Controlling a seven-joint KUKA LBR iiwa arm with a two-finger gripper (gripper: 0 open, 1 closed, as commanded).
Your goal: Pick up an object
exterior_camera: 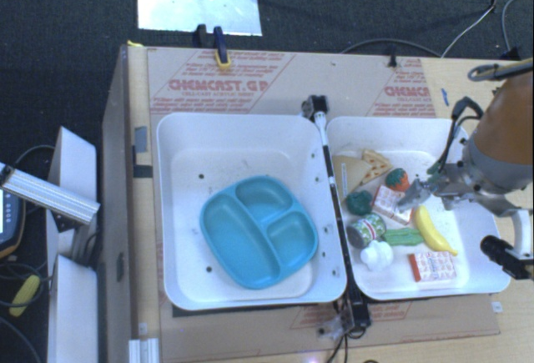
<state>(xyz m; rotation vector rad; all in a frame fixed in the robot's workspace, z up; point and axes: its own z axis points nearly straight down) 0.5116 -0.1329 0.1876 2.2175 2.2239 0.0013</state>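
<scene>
The task names no single thing; the candidates all lie in the right bin (pixel 480 269). Nearest the gripper (pixel 415 196) are a small red-and-white box (pixel 388 204) just left of it and a banana (pixel 433 229) just below it, lying at a slant with its lower end toward the bin's front right. A red tomato (pixel 397 178) with a green top sits just above the box. A yellow wedge (pixel 370 168) lies further up and left, near the bin's back. A dark green lump (pixel 360 202) sits left of the box, and below it lies a can (pixel 366 230) on its side. A green pod (pixel 403 237) lies between can and banana. A white piece (pixel 376 255) rests below the can, and a red-and-white carton (pixel 433 267) lies flat near the front wall.

The gripper hangs low over the middle of this bin, reaching from the right. Whether its fingers are wide or narrow cannot be told, and nothing is seen held in it. The arm (pixel 509 132) rises behind it at the right edge.

The left bin (pixel 179 186) holds a blue tray (pixel 259 229) with three compartments, set at a slant. Both bins sit on a brown board (pixel 250 78).
</scene>
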